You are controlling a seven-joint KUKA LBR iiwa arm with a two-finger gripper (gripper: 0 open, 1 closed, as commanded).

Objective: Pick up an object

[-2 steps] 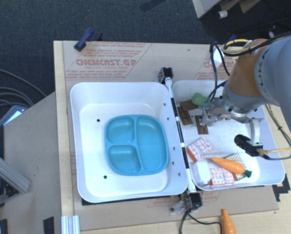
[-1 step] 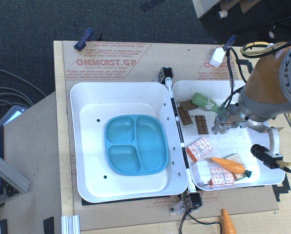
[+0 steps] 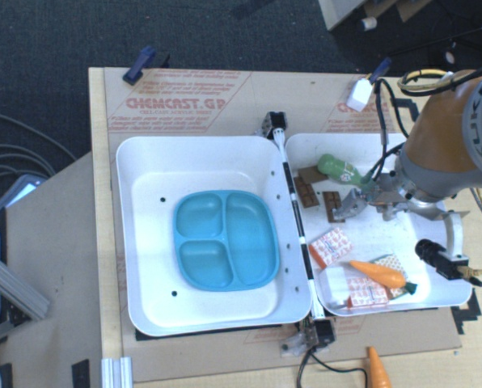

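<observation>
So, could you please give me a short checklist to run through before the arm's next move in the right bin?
1. Gripper is over the right white bin: ok.
2. An object between the fingers: cannot tell.
3. Targets within the bin: orange plastic carrot, green bottle-shaped toy, brown chocolate-bar pieces, red-and-white patterned packet: ok.
4. Carrot free to lift: it lies across another patterned packet: not ok.
5. Blue divided plastic tray sits in the left white bin, apart from the arm: ok.
</observation>
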